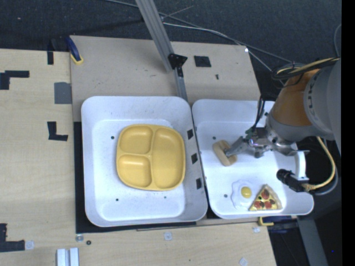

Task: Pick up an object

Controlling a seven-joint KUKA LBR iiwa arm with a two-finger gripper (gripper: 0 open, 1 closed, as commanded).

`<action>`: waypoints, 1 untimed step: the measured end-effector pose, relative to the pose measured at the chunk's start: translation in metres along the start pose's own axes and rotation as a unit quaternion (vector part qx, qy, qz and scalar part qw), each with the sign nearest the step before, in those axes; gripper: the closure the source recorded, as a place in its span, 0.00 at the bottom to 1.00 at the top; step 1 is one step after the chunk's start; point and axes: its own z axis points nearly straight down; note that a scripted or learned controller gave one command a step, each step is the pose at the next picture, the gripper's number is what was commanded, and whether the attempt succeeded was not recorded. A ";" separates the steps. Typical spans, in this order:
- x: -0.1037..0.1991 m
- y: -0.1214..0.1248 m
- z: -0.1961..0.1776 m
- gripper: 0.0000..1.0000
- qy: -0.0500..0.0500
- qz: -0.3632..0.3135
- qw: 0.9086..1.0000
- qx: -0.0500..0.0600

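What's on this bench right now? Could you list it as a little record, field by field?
left bin: holds a yellow divided plate
right bin: holds a tan wooden block, a toy fried egg and a toy pizza slice
arm: reaches in over the right bin
gripper: right beside the wooden block; grasp unclear
egg and pizza: side by side at the bin's near edge

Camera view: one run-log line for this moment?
gripper at tan block, right bin | grasp unconfirmed | fried egg, pizza slice near front | yellow tray in left bin
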 end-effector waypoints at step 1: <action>0.002 0.003 -0.015 1.00 0.001 -0.001 1.000 -0.004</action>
